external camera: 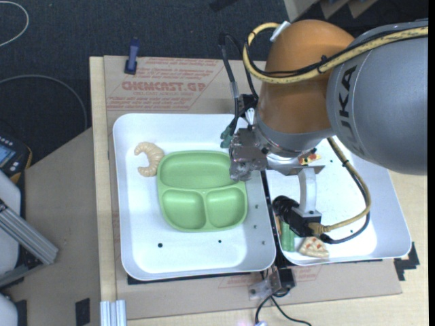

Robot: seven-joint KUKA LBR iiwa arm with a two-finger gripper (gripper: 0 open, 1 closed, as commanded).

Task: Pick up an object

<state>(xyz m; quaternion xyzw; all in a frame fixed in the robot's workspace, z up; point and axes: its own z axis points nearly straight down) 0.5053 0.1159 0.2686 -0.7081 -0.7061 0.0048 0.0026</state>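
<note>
Green divided plate lies flat in left bin — tan croissant just beside it.

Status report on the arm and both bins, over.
Gripper at right rim of green divided plate, left bin. Croissant lies beside plate. Pizza slice in right bin.

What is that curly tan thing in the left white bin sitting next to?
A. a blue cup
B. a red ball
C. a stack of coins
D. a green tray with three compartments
D: the curly tan croissant-like piece lies in the left bin just off the upper left corner of the green divided tray.
</note>
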